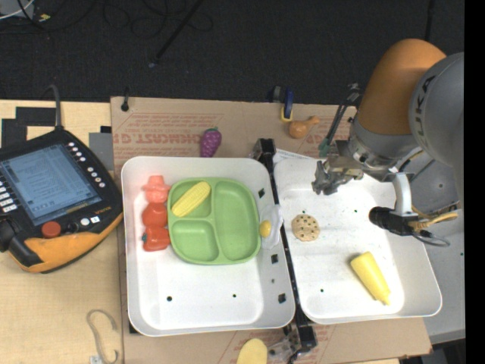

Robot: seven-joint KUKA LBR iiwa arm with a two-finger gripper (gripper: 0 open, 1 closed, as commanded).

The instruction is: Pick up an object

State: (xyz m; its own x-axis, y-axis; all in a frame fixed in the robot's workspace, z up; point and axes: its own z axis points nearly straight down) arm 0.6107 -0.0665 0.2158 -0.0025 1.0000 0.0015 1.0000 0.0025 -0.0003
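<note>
The yellow cone-shaped toy (pixel 370 276) lies in the right bin (pixel 424 298), long axis diagonal, narrow end toward the lower right. A cookie (pixel 305 227) sits well apart. The gripper (pixel 327 182) hovers above; its state cannot be told. Cardboard (pixel 167 131) bears mirrored red lettering.

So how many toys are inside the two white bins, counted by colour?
Yellow: 3, the corn, the small piece by the plate's edge, the cone
Red: 1, the figure
Green: 1, the plate
Tan: 1, the cookie
Total: 6
</note>
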